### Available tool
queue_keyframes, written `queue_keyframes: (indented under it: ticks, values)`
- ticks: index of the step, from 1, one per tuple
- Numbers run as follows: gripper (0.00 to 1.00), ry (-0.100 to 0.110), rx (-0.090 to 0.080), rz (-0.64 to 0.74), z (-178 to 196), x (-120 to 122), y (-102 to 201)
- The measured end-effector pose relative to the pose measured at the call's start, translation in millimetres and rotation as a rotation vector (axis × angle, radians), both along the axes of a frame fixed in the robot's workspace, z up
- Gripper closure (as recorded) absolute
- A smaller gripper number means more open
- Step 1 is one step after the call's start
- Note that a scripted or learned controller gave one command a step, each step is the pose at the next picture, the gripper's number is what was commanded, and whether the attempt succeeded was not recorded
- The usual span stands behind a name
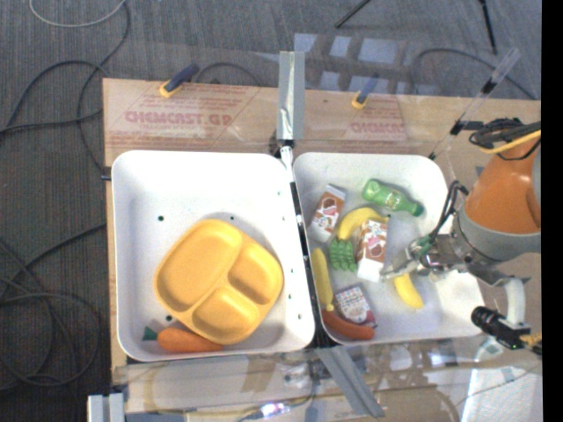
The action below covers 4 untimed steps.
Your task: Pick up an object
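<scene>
The claw (420, 262), fingers too blurry to tell, sits by a small yellow banana (408, 292): light, hard, smooth; grab its middle.

A grey arm (497, 236) with a broad orange band (503, 196) and black cables looped above it

The bench (132, 117) is standing on a dark grey carpet floor (53, 60), and a brown printed sheet is covering its top. Two shallow white bins are lying directly on it, side by side and touching along the middle. The left bin (141, 183) is sitting toward the left edge of the bench, and the right bin (435, 178) is sitting toward the right. Two yellow clamps (179, 79) are gripping the far edge. Black cables (35, 139) are lying on the floor around the bench.
</scene>
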State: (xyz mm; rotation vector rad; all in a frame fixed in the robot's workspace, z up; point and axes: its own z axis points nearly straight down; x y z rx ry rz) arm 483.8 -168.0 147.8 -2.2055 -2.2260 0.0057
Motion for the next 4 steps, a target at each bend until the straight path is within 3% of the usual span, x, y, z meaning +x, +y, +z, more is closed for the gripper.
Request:
queue_keyframes:
  ticks: [1,2,3,4]
  values:
    - [1.0,0.008,0.003,-0.001,4.6,0.1,-0.1]
    - [1.0,-0.004,-0.005,-0.114,88.0,-0.4,64.0]
    - [0.0,-0.004,-0.004,-0.114,87.9,-0.5,64.0]
    - [0.0,-0.008,-0.009,-0.312,-48.1,84.2,56.0]
